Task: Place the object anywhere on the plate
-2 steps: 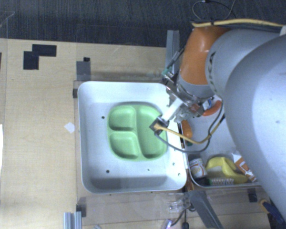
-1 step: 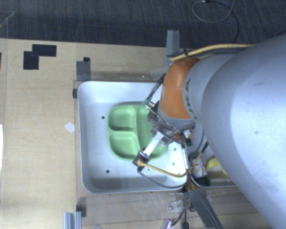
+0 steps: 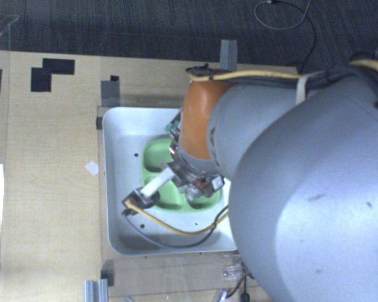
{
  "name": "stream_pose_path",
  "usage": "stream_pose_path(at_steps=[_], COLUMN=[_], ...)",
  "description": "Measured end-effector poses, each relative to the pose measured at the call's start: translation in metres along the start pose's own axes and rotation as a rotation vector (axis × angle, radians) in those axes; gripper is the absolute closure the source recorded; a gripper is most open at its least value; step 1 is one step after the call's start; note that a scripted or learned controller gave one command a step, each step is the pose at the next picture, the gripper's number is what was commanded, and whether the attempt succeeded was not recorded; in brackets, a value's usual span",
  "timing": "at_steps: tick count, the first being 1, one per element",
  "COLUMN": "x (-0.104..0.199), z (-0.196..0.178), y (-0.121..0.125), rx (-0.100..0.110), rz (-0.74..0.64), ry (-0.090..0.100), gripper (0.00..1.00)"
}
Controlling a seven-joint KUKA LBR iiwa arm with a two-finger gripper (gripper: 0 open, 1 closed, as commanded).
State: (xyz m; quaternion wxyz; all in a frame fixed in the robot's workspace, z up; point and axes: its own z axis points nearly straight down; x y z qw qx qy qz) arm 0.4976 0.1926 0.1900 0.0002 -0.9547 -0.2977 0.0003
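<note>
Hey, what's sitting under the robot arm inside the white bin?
A green plate lies in the white bin, beneath the gripper. The arm covers the plate's right part, so anything lying there is hidden.

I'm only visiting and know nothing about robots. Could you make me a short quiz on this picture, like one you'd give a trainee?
1. True or false: the green plate lies inside the white bin.
2. What colour is the band above the wrist of the arm? A) blue B) orange C) purple
3. Fill in the blank: the arm reaches over the plate from the picture's ____ side.

Key: 1. True. 2. B. 3. right.
</note>
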Motion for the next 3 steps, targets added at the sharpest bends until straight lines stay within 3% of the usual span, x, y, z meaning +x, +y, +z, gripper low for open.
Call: stream_pose_path(at_steps=[1, 2, 3], x=[-0.021, -0.05, -0.075], z=[0.082, 0.007, -0.033], y=[0.034, 0.163, 0.102], rx=[-0.005, 0.0, 0.001], rz=[0.049, -0.205, -0.358], ry=[0.015, 0.0, -0.001], gripper=[1.0, 1.0, 1.0])
